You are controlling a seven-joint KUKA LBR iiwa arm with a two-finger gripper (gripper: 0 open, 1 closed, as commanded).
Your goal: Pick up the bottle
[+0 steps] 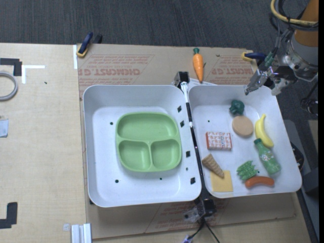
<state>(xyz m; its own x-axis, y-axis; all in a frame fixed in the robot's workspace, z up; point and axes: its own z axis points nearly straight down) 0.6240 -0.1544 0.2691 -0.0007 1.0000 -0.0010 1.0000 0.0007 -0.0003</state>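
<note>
The bottle is small and green with a pale label. It lies in the right bin close to the right wall, between a banana and a red sausage. My gripper hangs over the bin's far right corner, well beyond the bottle. Its fingers stand open with nothing between them.
The right bin also holds a broccoli piece, a tan round cookie, a red box, a cone, a cheese slice and green leaves. A green divided plate lies in the left bin. A carrot rests behind the bins.
</note>
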